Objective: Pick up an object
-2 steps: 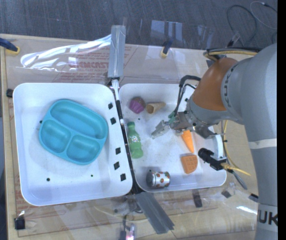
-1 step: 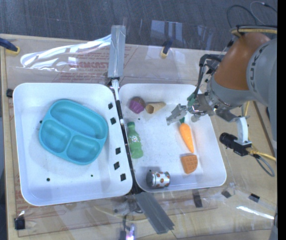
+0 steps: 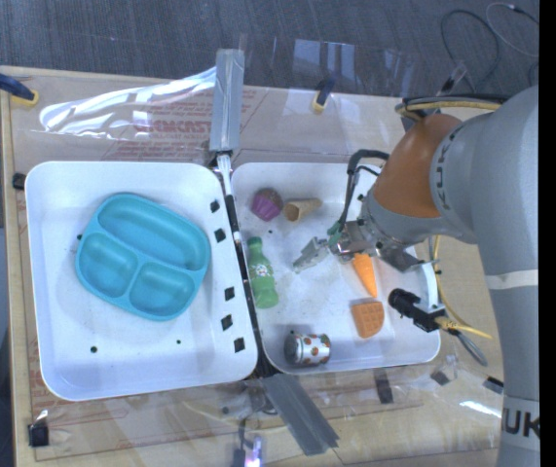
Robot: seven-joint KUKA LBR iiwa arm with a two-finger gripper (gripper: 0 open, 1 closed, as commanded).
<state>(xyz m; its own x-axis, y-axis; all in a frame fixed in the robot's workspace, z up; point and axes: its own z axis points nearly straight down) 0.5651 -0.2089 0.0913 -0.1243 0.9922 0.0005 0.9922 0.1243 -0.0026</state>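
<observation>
Overall, the arm point(image 3: 472, 193) enters from the right of the camera view, its grey body curving over the right bin point(image 3: 409, 353) with the orange band point(image 3: 409, 178) just above the wrist. The wrist points down and toward the left, placing the gripper point(image 3: 309, 254) low over the middle of that bin. Its 2 metal fingers point(image 3: 315, 249) appear slightly spread, with nothing visible between them — though the view is small and blurred there, so this is a cautious reading.

Right bin contents:
- a green bottle point(image 3: 261, 273) lying near the left wall, just left of the gripper
- an orange carrot point(image 3: 365, 272) lying just right of the gripper, below the wrist
- an orange block point(image 3: 367, 318) below the carrot, apart from it
- a metallic can point(image 3: 308, 348) on its side near the front wall
- a purple round item point(image 3: 267, 203) and a tan cone point(image 3: 302, 208) side by side toward the back

No item is touching the fingers as far as can be seen.

Left bin point(image 3: 54, 339): 1 blue divided tray point(image 3: 143, 255) with 3 compartments, lying at a tilt across the bin floor — well apart from the arm.
</observation>
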